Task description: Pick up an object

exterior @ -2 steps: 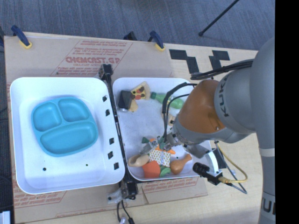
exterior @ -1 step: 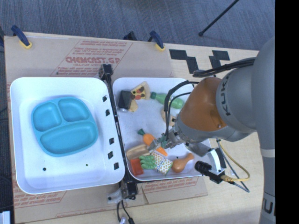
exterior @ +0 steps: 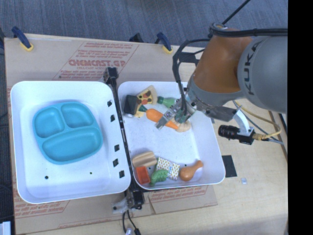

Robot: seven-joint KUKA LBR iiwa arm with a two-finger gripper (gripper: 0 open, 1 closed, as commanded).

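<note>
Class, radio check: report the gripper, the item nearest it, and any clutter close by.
Gripper low in the right bin, grip unconfirmed. Toy carrot right at its tip. Pizza slice and black block crowd the left side.

You see a bench (exterior: 254,195) with a pale wood top, covered under the bins by a brown cardboard sheet (exterior: 98,58) printed in red. Blue clamps (exterior: 22,38) grip the bench's far edge. Beyond that edge lies grey-blue carpet (exterior: 73,6). Lighting is even, with no hard shadows.
</note>
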